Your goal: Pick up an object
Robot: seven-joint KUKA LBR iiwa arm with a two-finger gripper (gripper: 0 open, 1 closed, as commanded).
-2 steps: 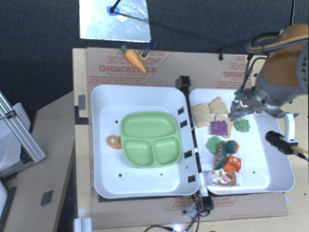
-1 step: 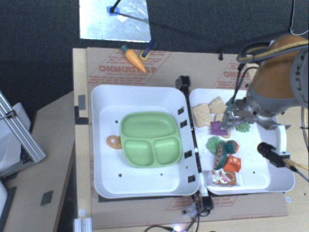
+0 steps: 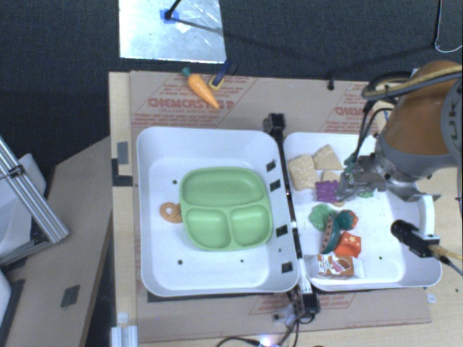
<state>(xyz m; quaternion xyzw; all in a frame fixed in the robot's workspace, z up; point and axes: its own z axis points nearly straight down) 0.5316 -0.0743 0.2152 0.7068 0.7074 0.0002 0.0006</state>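
Observation:
The right bin [image 3: 416,266] holds a cluster of toy foods: two tan crackers [image 3: 302,169] at the back, a purple grape bunch [image 3: 327,191], a green leafy piece [image 3: 320,215], a dark stick-like item [image 3: 329,232], a red-orange piece [image 3: 348,242] and a small printed packet [image 3: 336,266]. My gripper [image 3: 352,184] hangs low over the right bin, just right of the purple grapes, its fingers close to them. Whether anything is between the fingers is hidden.
The left bin [image 3: 155,194] holds a green divided plate [image 3: 225,207] and a small brown pretzel ring [image 3: 171,212] at its left. A toy carrot [image 3: 203,90] lies on the board behind the bins. A metal rail stands at the far left.

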